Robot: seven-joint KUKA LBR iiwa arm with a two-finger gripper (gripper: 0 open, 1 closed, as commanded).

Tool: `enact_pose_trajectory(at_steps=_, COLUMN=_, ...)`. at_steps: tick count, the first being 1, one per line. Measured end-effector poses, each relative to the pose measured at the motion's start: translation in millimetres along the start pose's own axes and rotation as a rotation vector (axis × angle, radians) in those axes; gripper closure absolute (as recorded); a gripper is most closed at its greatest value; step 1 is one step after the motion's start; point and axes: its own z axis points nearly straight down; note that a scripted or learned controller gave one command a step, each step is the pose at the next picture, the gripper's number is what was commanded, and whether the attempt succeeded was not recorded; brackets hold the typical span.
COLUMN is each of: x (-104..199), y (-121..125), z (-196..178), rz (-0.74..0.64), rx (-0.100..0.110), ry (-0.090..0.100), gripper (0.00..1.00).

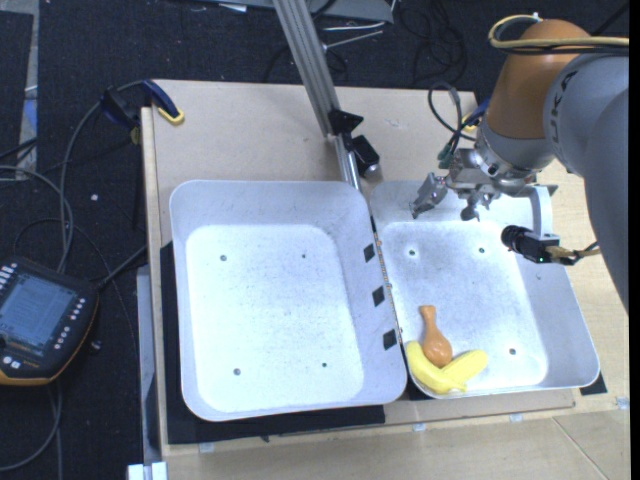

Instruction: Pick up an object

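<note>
In the right bin (pixel 560 308) two objects lie at the near left corner: an orange, gourd-shaped toy (pixel 434 340) and a yellow banana-like piece (pixel 446 370) that touches it from below. My gripper (pixel 448 202) hangs over the far edge of the right bin, well behind both objects. Its two fingers stand apart, open, and nothing is between them.
The left bin (pixel 200 218) sits beside the right one, and black clips join them along the shared rim. A slanted metal pole (pixel 318 78) rises from behind the bins. A black fitting with a cable (pixel 530 244) hangs by the wrist over the right bin.
</note>
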Motion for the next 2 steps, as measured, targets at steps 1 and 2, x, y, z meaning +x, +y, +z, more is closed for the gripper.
enact_pose_trajectory(at_steps=1, x=1, y=9, z=55, rz=0.000, rx=-0.001, ry=0.000, gripper=0.00)
enact_pose_trajectory(at_steps=2, x=2, y=9, z=71, rz=-0.001, rx=-0.004, ry=-0.001, gripper=0.00)
